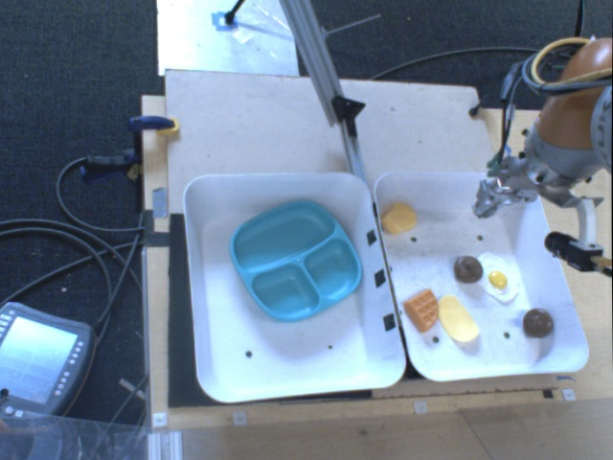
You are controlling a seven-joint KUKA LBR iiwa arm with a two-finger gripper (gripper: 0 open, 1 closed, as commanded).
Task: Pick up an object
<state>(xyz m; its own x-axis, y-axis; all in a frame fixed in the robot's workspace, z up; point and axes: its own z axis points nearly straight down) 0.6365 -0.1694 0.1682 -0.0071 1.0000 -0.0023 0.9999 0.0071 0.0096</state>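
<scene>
Pale counter [287,123] over dark carpet, two white bins side by side, nothing picked up yet

The left bin [215,353] holds a blue divided plate [295,259]; the right bin [565,348] carries the candidates: a fried egg [497,280], a yellow oval piece [458,319], an orange waffle-like square [421,310], a yellow chunk [399,218] and two brown balls [467,268]. All lie on the bin floor, so the whole grasp is judged still to come. The arm's jaws [490,201] hover over the right bin's far part, nothing visible between them; whether they stand released or clenched cannot be told
</scene>
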